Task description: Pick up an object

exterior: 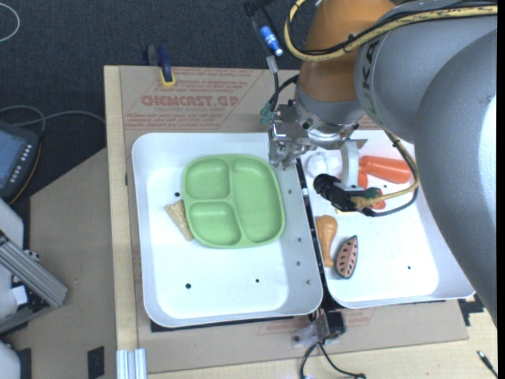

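While your end effector [304, 144] hangs at the right bin's [410, 279] eleven o'clock, its grip is unreadable, and the carrot [387, 169] waits at three.

Green divided plate [235, 200], white bins [158, 235], orange carrot [385, 169], tan cracker [180, 218]

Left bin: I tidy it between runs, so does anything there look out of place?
Only slightly: the tan waffle-textured wedge lies partly tucked under the green divided plastic plate, at its left edge. Nothing looks spilled or broken.
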Controlling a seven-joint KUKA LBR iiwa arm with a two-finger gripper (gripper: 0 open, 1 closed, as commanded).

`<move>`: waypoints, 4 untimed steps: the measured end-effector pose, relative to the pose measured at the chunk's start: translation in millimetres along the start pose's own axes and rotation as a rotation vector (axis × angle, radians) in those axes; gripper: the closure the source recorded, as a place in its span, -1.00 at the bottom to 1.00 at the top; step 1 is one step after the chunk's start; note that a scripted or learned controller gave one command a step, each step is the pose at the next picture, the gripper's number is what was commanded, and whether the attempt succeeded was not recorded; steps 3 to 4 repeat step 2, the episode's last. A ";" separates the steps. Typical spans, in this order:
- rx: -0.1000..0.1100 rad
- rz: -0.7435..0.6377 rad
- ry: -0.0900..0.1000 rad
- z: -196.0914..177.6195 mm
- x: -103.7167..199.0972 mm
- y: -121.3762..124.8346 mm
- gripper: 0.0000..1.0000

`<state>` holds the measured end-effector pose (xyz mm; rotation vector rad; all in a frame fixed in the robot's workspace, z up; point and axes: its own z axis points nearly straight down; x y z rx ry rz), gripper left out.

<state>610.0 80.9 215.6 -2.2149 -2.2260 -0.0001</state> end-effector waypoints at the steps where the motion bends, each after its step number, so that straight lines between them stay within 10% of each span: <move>1: 0.001 0.005 -0.001 -5.8 -7.2 -4.6 1.00; 4: -0.005 0.003 0.000 -19.0 4.3 -6.0 1.00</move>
